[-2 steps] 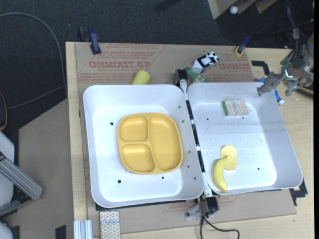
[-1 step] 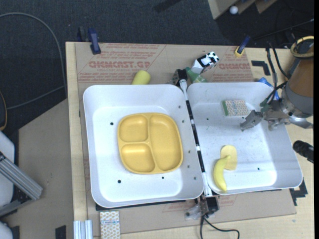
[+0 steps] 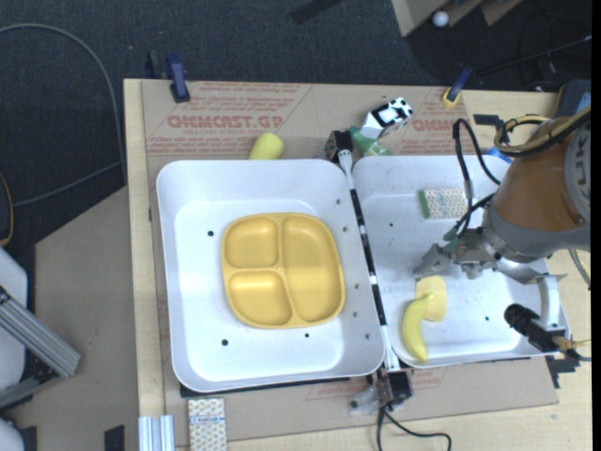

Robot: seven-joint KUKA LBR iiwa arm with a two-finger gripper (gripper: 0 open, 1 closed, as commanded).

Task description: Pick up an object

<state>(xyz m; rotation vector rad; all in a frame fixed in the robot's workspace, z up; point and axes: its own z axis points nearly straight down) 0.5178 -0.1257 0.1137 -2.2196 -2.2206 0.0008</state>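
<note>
**Gripper low over right bin, beside the banana**

My arm [image 3: 540, 191] reaches in from the right, orange band above the wrist, and sits over the right bin [image 3: 394, 191]. My gripper [image 3: 439, 256] is down near the bin floor, pointing toward the bin's middle. From this slanted overhead angle I cannot tell whether it is released or clenched. Nothing is visibly between its tips.

Right bin contents:
- Yellow banana [image 3: 423, 313], curved, lying on the floor toward the near edge. Its upper end is just beside my gripper, below it in the view; I cannot tell whether they touch.
- Small pale patterned block [image 3: 441, 201] near the far wall, apart from my gripper.

Left bin [image 3: 188, 252]:
- Yellow divided plate [image 3: 282, 271], three compartments, lying flat about the middle of the bin.

Outside the bins, on the brown board [image 3: 225, 116]:
- Small yellow object [image 3: 267, 146] just beyond the left bin's far rim.
- Black-and-white object [image 3: 391, 114] beyond the far edge, near where the two bins meet.
- Blue clamp [image 3: 176, 78] at the board's far left corner, and another [image 3: 457, 85] at its far right.
</note>
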